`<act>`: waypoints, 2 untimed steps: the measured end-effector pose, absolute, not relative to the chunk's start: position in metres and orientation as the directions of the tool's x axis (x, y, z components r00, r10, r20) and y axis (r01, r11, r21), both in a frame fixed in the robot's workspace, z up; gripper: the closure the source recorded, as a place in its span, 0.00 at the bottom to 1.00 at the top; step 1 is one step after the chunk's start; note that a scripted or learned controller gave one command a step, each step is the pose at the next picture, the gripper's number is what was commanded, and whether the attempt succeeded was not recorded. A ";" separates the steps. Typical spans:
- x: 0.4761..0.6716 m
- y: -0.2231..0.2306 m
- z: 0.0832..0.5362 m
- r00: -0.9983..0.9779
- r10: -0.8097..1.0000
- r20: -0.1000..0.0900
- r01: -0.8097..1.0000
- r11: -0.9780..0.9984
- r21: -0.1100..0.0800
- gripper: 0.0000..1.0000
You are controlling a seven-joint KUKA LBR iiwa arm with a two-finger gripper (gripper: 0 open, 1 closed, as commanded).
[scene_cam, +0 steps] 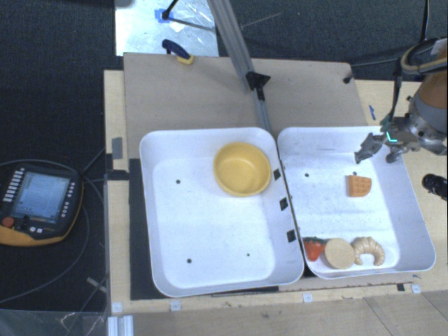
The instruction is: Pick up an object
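A: What sits nearest the front edge?

B: Along the near wall of the right bin (413,215), three things in a row: a red piece (314,248) at the left, touching a tan round disc (339,253), and just right of that a pale croissant-shaped item (369,250).

A: And the left bin (210,257)?

B: Its near half is bare white. At its far side, close to the wall shared with the right bin, sits a yellow bowl (242,168), upright.

A: Anything else in the right bin?

B: An orange wedge-shaped block (358,185) lies alone in the middle-right part, well apart from the row at the front.

A: Where is the pincer?

B: The pincer (379,152) hangs over the far right corner of the right bin, just beyond the orange block and not touching it. Its two fingers stand spread apart with nothing between them. The grey arm (430,114) comes in from the right.

A: What lies outside the bins?

B: On the floor to the left, a handheld control pendant (36,203) with a lit screen. On the table (189,89), beyond the bins, a metal pole (234,37) slants upward, and near the far edge rests a small blue-and-yellow clamp (177,50).
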State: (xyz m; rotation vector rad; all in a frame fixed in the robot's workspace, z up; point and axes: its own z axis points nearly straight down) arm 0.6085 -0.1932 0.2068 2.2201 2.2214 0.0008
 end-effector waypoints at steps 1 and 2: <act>0.608 -0.193 0.207 -0.001 1.000 0.000 1.000 0.001 0.001 0.00; 0.601 -0.197 0.148 0.000 1.000 0.001 1.000 0.000 -0.004 0.00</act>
